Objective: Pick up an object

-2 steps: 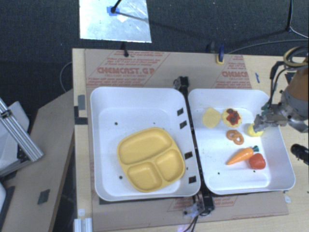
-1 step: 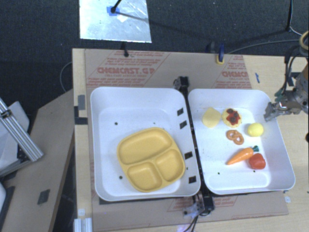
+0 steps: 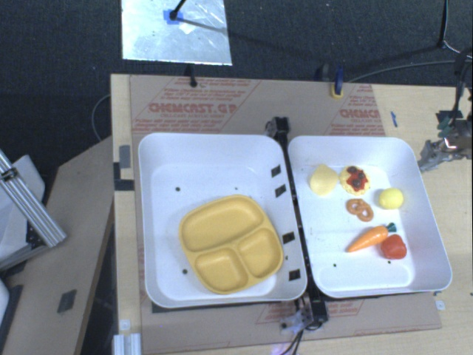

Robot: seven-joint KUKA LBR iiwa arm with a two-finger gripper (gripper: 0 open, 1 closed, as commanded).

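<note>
The right bin [image 3: 423, 198] holds several toy foods: a pale yellow piece [image 3: 323, 180], a round pastry with a red top [image 3: 355, 178], a yellow ball [image 3: 391, 197], a pretzel [image 3: 361, 209], an orange carrot [image 3: 366, 238] and a red tomato [image 3: 393, 247]. The left bin [image 3: 159, 168] holds a yellow compartment plate [image 3: 230, 242]. Part of the arm's end [image 3: 449, 139] shows at the right edge, beyond the right bin's far right corner, apart from all the foods.
Both bins rest on a cardboard sheet [image 3: 199, 102] over the wooden bench. A metal clip [image 3: 279, 126] sits where the bins meet at the back. A shiny foil sheet [image 3: 176, 21] lies beyond the bench. An aluminium rail [image 3: 26, 202] stands at the left.
</note>
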